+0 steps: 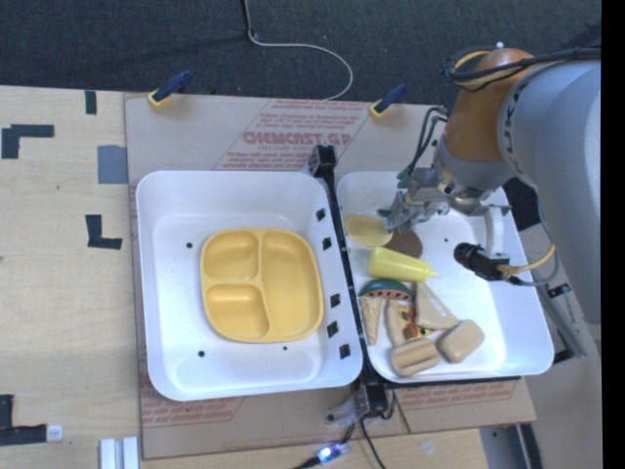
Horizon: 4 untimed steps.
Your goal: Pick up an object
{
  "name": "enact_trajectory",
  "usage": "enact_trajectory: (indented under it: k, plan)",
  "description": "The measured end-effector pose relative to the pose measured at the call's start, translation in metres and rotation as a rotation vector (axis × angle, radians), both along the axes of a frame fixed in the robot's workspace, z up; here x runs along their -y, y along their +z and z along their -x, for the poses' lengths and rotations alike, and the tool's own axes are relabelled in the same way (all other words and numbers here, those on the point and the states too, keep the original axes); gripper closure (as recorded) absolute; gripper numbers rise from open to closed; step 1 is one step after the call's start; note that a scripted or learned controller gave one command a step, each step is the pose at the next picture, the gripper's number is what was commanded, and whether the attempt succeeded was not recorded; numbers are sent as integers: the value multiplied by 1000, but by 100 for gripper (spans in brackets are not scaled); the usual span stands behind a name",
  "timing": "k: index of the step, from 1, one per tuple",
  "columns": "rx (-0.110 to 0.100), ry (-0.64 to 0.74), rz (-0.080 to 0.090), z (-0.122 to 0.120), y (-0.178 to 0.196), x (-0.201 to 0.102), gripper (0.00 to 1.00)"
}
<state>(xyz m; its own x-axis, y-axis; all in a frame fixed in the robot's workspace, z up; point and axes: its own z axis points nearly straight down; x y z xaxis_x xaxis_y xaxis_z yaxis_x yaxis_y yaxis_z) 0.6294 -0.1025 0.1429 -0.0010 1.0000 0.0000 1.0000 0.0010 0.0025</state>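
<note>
Two shallow white bins are seen side by side on a cardboard sheet (293, 140) laid on the tabletop (59, 291). The left bin (161, 262) holds a yellow divided plate (262, 283), lying flat near its middle, three compartments visible.

The right bin (508, 330) holds a cluster of toy food items toward its left and near side. A pale yellow flat piece (365, 230) lies at the far left of the bin, close to the divider. A brown round piece (407, 244) lies just right of it, partly covered by the tool. A yellow cone-shaped item (398, 265) lies just near of these, pointing right. Nearer still, a watermelon-like slice (383, 288), a tan wedge (431, 310) and two bread-like rolls (437, 349) are packed together, touching.

The arm (488, 115) is reached in from the right, orange band above the wrist. The tool (408, 209) is placed low over the far left of the right bin, right above the pale yellow piece and the brown piece. Whether the tool is wide or narrow cannot be told; nothing is clearly seen between its tips.

A black cable end (480, 259) is hung beside the wrist over the bin. Blue clamps (168, 88) are fixed at the far corners of the cardboard.
</note>
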Motion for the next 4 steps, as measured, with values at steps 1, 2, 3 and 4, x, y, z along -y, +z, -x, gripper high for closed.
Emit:
enact_trajectory:
  k: [1, 2, 3, 4]
  plan:
    - [1, 0, 0, 0, 43, 3, 100]
    - [1, 0, 0, -1, 84, 3, 100]
    - [-3, 5, -1, -19, 80, -43, 100]
    - [-3, 7, -3, -27, 90, -102, 100]
